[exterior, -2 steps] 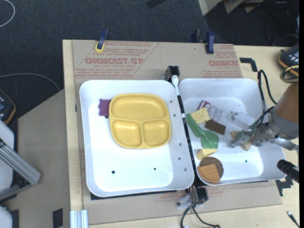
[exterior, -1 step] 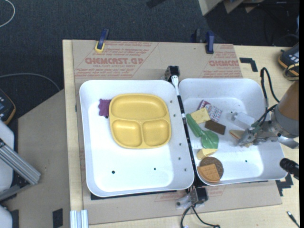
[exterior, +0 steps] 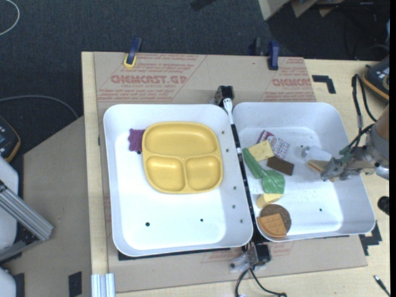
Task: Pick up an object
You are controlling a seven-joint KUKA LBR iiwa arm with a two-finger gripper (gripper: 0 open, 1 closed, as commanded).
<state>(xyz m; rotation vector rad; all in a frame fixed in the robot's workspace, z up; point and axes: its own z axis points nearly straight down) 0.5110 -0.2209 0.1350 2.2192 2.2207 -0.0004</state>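
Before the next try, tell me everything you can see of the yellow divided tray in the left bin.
The yellow divided tray lies flat and face up in the upper middle of the left bin. It looks like smooth moulded plastic with rounded corners: one long compartment at the far side, two smaller ones nearer the camera. Its compartments look bare. A purple object sits against its left edge, partly tucked beneath the rim.

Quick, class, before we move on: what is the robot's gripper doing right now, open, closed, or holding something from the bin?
Gripper: low over the right bin, close to an orange piece; open, closed or holding cannot be told.
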